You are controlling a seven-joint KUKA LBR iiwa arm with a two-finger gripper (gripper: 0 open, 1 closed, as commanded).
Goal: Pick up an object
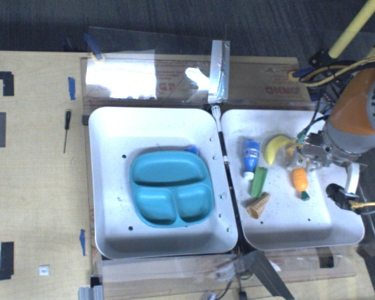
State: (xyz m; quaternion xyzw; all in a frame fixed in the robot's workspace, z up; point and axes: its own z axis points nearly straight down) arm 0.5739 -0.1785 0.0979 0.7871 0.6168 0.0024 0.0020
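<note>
Robot hand (pixel 305 155) hovers over toy food in the right bin (pixel 312 229).
Carrot (pixel 299 180) lies just below it, banana (pixel 276 147) beside; whether the hand is open or closed cannot be told.

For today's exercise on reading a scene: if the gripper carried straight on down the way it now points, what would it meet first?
Most likely the toy carrot: the gripper hangs just above its orange top in the right bin, with the banana off to one side. Depth is hard to judge from this slanted view.
</note>
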